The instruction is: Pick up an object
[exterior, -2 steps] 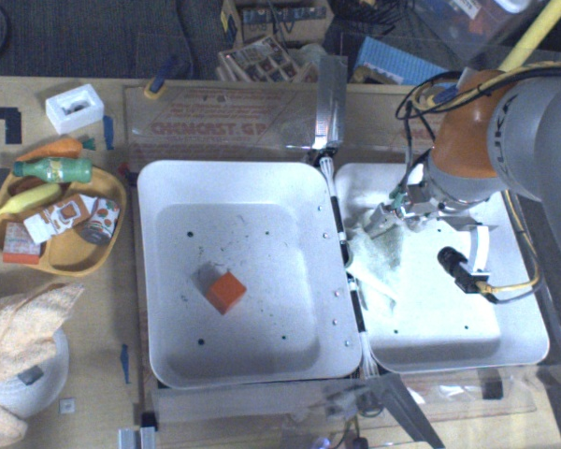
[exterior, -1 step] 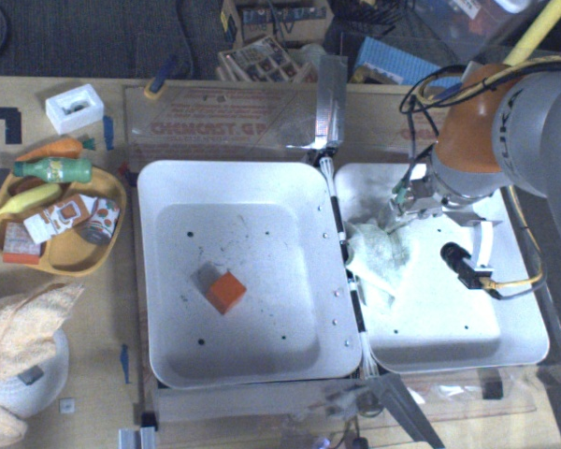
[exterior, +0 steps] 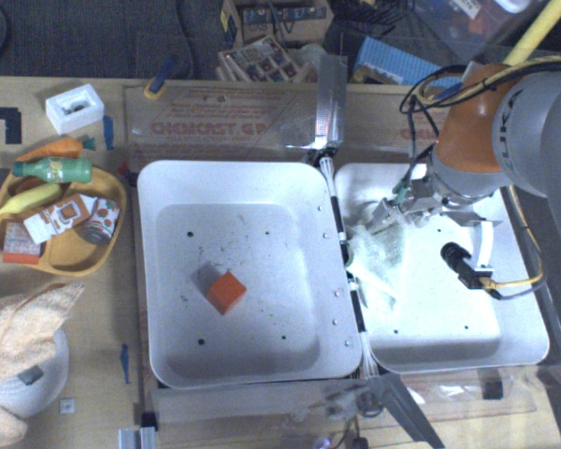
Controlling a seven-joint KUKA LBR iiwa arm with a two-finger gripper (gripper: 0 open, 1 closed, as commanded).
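Note:
An orange cube (exterior: 227, 292) lies in the left white bin (exterior: 168, 204), a little left of its middle. A crumpled clear, whitish wrapper (exterior: 374, 248) lies at the left side of the right white bin (exterior: 449, 340). My gripper (exterior: 394, 206) hangs low over the upper left part of the right bin, just above the far edge of the wrapper. The grey arm with its orange band (exterior: 467, 138) comes in from the right behind it. I see nothing clearly held.
A black fitting with a yellow cable (exterior: 463, 262) hangs off the arm over the right bin. A yellow bowl of toy food (exterior: 56, 218) and a crumpled cloth (exterior: 28, 344) lie left of the bins. A metal divider (exterior: 341, 241) separates the bins.

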